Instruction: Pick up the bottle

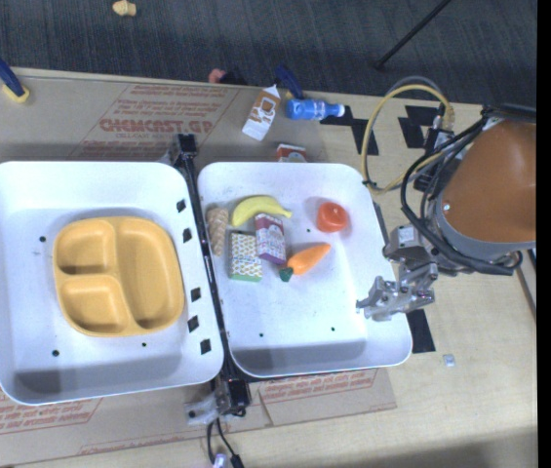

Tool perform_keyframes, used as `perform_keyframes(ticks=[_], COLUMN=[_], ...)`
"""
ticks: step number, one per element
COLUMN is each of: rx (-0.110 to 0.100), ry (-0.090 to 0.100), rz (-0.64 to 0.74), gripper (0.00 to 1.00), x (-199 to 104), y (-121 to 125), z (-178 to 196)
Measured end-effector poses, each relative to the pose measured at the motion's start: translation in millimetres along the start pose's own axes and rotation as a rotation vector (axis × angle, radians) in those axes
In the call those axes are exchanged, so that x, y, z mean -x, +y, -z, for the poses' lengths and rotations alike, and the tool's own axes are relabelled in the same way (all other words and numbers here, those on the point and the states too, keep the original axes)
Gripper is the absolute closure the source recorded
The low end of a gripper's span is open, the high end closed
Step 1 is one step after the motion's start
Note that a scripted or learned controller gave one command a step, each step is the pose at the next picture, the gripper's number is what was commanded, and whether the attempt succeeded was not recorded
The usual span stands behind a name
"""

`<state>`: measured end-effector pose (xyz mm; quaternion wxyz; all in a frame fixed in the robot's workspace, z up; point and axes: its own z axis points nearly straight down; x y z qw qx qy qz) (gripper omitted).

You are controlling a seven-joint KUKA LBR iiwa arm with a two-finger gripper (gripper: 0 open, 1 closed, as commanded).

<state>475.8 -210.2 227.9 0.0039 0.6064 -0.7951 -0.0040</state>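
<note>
Faintly, red "CHEMCAST" on cardboard (148, 125), bottle (270, 239)

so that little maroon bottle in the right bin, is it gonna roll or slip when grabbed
The maroon bottle lies on its side, so it may roll if nudged. The banana and green carton crowd it, which may hinder a clean grasp. It looks small, probably light.

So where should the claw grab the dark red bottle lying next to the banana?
Probably from straight above, across its narrow width. The dark red bottle lies flat, pointing toward the banana. The box crowds its lower left side, so its upper half gives the claw more room.
</note>
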Motion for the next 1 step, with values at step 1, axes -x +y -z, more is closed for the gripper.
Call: perform_keyframes(ticks=[1], rx=[-0.007], ry=[-0.001], rz=[0.214], gripper=[1.00], x=[0.1], y=[-1.1], z=[-68.3])
